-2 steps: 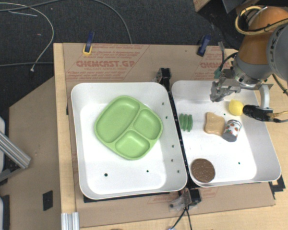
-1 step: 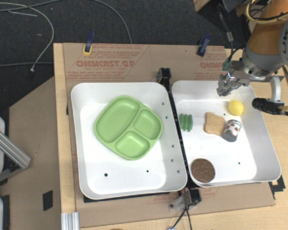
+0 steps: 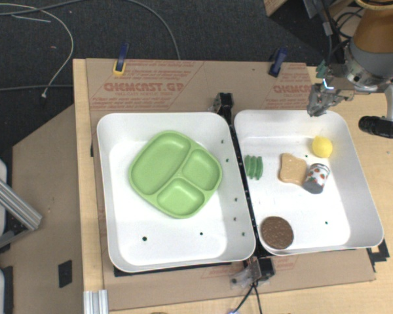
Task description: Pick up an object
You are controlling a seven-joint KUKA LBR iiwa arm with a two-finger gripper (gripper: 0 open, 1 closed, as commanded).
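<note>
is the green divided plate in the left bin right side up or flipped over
Right side up. The green divided plate lies flat in the left bin, its three hollow compartments facing up, with raised ridges between them.

I read red print, "CHEMCAST GP", on the brown protective sheet (image 3: pixel 183 84) behind my bins; it repeats, partly hidden, at right.

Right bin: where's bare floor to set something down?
Right bin: free patches lie between the green pea pod and brown round cookie, and right of the cookie. Crowded near the toast piece, yellow lemon and small jar.
</note>
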